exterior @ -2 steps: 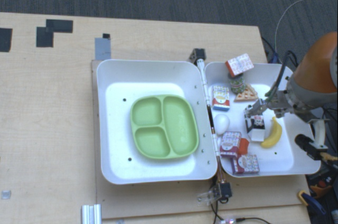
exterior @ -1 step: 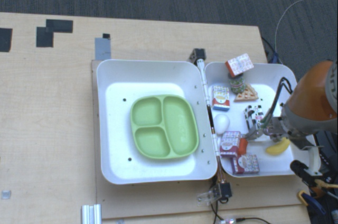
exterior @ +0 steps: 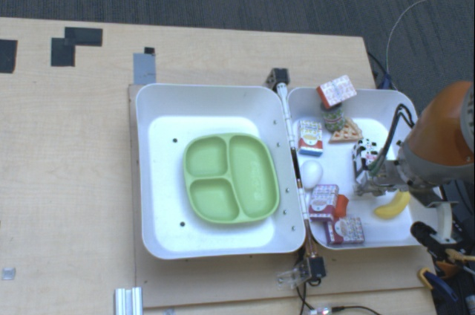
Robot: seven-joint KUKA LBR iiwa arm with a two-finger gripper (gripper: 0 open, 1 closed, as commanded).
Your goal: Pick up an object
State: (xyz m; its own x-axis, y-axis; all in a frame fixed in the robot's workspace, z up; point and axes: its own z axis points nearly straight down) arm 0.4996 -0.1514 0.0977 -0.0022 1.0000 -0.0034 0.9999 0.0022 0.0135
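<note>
Two white bins sit side by side: the left bin (exterior: 148, 157) holds a green plate (exterior: 231, 178), the right bin (exterior: 386, 105) small items. The gripper (exterior: 369, 183) hovers low in the right bin, just beside a banana (exterior: 391, 206).
</note>
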